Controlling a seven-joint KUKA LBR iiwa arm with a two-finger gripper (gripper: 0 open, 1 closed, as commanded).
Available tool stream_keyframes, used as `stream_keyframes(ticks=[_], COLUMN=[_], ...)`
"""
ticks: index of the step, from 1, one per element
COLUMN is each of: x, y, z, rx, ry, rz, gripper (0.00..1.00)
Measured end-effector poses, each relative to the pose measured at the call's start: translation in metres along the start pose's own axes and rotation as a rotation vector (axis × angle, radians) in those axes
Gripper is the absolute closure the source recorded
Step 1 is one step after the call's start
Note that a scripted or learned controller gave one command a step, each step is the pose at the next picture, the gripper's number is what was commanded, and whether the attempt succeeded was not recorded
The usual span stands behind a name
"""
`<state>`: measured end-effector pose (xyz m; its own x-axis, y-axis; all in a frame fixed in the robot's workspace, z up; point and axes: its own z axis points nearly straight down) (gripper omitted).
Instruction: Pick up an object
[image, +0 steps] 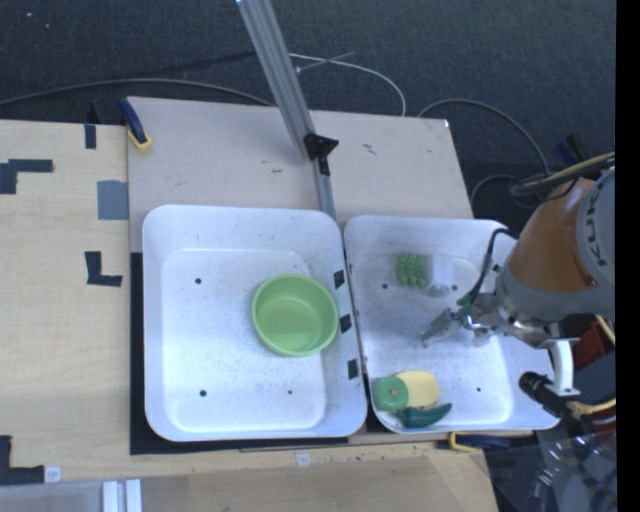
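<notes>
Lying lengthwise left-right: yellow-green toy (410, 393) | right bin (480, 240) front | claw (432, 334) above

Objects lying in the two white bins

A green bowl (294, 315) sits upright in the left bin; the right bin has a ridged green piece (411, 268) at 12 o'clock and a yellow-green toy (410, 393) at 7 o'clock.

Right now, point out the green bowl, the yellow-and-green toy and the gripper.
green bowl (294, 315): camera view, inner bottom.
yellow-and-green toy (413, 391): camera view, yellow body.
gripper (432, 332): camera view, between its fingertips.
</notes>
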<state>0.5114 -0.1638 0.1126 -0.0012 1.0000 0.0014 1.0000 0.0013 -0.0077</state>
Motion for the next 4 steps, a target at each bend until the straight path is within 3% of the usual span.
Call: stream_keyframes(ticks=[1,3,4], x=[0.001,-0.005,0.053], y=[0.001,0.011,0.029], z=[-0.013,-0.11,-0.116], rx=[-0.004,-0.011,-0.007], ry=[0.0,-0.003,0.001], rz=[-0.001,0.0,-0.006], gripper=[1.0,1.0,1.0])
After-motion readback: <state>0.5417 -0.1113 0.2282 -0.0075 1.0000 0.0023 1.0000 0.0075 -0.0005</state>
